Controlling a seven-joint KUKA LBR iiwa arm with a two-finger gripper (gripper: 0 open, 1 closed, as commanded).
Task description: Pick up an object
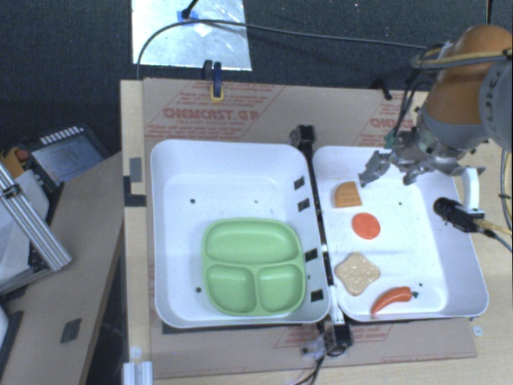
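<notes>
White bins sit side by side, which separates supply from destination. Left bin [172, 215] holds a green tray [252, 265]. Right bin [457, 279] carries loose toy food, spread apart so each piece can be gripped singly: bread [347, 195], tomato [366, 226], cracker [357, 272], pepper [392, 298]. Claw [394, 168] hangs spread open, empty, just right of and above the bread, its probable target.

The arm [469, 95] is rounded and grey, with a wide orange band [473, 50] bulging above the wrist. Thin dark cables [409, 95] run beside it. At its end sits a grey metal claw [393, 171] with two angular fingers, one [373, 169] light grey.
</notes>
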